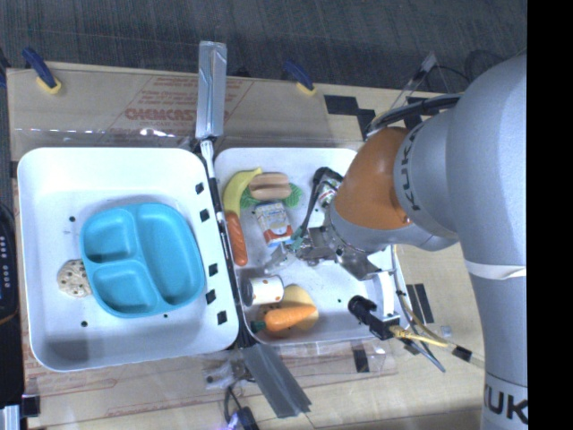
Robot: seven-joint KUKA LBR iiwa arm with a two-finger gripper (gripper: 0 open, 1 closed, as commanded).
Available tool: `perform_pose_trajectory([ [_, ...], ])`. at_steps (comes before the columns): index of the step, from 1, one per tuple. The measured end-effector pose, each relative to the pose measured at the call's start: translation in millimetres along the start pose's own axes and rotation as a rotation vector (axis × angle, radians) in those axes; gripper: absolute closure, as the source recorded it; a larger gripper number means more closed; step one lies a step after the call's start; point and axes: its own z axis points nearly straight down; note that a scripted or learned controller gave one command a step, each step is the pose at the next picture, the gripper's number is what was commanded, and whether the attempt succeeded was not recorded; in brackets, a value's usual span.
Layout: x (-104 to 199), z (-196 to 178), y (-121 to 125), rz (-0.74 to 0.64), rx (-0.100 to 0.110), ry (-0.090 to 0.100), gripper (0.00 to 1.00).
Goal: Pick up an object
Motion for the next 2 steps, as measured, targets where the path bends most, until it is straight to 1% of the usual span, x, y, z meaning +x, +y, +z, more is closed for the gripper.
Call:
perform_pose_trajectory([
  [1,-45.2,8.6,31.7,0.196,-0.012,-0.004,0.00],
  [2,-44.3,-1.4,32.2,0.192,-0.012,-0.003,1.00],
])
